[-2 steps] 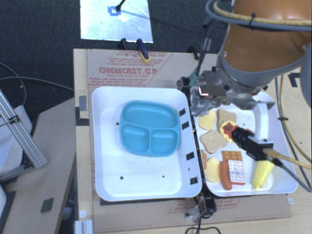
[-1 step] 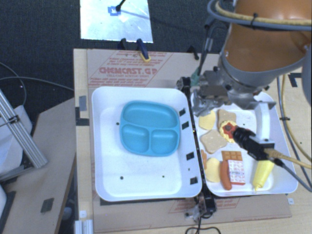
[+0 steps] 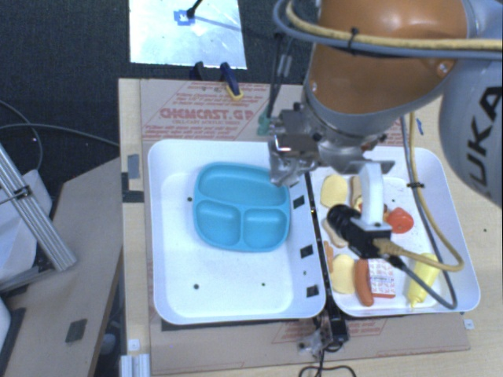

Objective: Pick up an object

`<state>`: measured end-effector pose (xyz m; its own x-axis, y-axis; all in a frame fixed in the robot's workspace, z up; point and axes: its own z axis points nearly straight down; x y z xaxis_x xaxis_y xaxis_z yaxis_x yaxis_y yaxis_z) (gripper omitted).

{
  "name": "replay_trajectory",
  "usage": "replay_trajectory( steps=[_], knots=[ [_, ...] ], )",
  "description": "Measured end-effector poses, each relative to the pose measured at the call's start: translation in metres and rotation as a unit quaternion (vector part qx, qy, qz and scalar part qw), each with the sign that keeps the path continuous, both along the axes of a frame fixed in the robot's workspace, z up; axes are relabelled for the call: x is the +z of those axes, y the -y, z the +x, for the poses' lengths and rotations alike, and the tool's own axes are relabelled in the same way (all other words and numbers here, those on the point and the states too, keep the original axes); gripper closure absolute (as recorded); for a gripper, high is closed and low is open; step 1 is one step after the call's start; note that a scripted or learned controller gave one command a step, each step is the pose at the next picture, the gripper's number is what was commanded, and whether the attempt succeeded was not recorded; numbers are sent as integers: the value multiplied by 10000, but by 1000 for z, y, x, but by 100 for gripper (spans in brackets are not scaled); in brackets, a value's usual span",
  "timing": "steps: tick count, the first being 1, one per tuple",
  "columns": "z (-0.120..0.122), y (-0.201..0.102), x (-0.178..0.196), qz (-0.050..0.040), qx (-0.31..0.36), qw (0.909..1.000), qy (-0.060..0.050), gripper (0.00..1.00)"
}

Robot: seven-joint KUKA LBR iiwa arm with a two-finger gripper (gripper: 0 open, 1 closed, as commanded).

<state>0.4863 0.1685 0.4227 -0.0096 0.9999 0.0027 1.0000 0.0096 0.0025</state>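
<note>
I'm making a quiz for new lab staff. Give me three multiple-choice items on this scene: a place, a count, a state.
1. Where does the blue tray lie? A. left bin B. right bin C. outside both bins
2. How many compartments has it? A. two B. three C. five
3. How does it lie? A. open side up B. upside down C. on edge
Answers: 1 A, it rests on the left bin's floor; 2 B, one wide, two small; 3 A, its compartments face up.

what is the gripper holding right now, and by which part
It cannot be told. The gripper sits at the far right corner of the blue divided tray, but no grip on it shows.
</note>
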Motion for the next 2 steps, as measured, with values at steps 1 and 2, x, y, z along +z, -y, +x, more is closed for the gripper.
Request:
replay_trajectory(
  steps=[1,2],
  knots=[
    [30,-38,7,-3,-14,10000,9,0],
    [-2,-67,-82,-26,-11,10000,-55,0]
  ],
)
